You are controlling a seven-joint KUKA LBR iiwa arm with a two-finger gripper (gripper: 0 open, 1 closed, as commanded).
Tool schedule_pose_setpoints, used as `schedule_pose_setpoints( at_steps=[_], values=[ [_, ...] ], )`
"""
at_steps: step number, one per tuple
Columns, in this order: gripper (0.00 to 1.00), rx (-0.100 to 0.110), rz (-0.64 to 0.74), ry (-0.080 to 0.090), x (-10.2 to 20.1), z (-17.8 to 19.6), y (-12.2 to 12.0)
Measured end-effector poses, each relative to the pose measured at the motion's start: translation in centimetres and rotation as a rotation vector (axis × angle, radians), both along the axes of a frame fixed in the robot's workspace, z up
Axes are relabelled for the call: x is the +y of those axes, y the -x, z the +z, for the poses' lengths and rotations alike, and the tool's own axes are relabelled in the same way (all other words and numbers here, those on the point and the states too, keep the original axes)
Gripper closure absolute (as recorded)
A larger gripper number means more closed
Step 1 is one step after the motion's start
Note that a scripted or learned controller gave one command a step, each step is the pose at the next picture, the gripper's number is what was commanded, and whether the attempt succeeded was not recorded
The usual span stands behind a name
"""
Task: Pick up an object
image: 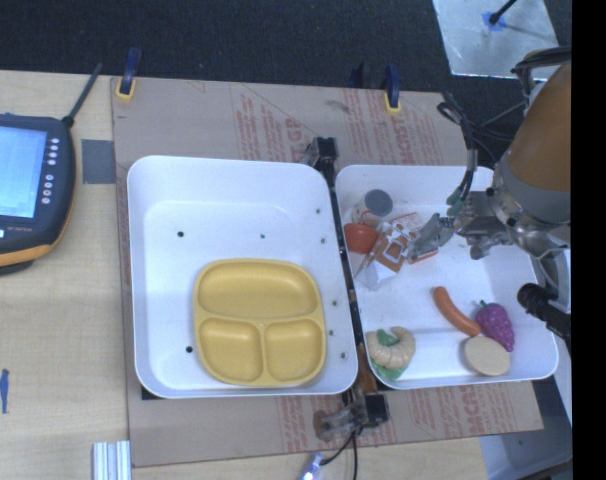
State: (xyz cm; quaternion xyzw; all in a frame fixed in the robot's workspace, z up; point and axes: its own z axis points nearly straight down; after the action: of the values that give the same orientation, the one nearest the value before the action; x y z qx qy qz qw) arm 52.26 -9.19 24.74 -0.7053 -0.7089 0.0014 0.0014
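**Several light toys lie within reach in the right bin**

Nearest the gripper (435, 236) is an orange-and-white packet (391, 251), lying flat toward the far left of the right bin (528, 373), just beside a red piece (360, 236). It looks light, thin and crinkly, likely slippery; pinching across its short edge seems safest. Its long axis runs slantwise, far-right to near-left. Whether the fingers are released or clenched, I cannot tell.

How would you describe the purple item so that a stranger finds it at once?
Look in the right bin, toward its near right corner. The purple toy grapes lie there, between an orange carrot-like stick and a tan round piece. Nothing else is purple.
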Motion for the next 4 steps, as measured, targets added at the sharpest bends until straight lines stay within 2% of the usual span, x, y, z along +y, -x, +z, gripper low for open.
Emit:
schedule_pose_setpoints(
  at_steps=[1,2,3,4],
  values=[
    [0.0,0.0,-0.001,0.002,-5.2,-6.7,-5.1],
    [0.0,-0.001,-0.001,0.0,-5.4,-10.5,-3.1],
    [0.0,0.001,0.0,0.0,-7.8,-15.6,2.0],
    [1.0,0.001,0.005,0.001,-7.9,-14.6,2.0]
  ],
)
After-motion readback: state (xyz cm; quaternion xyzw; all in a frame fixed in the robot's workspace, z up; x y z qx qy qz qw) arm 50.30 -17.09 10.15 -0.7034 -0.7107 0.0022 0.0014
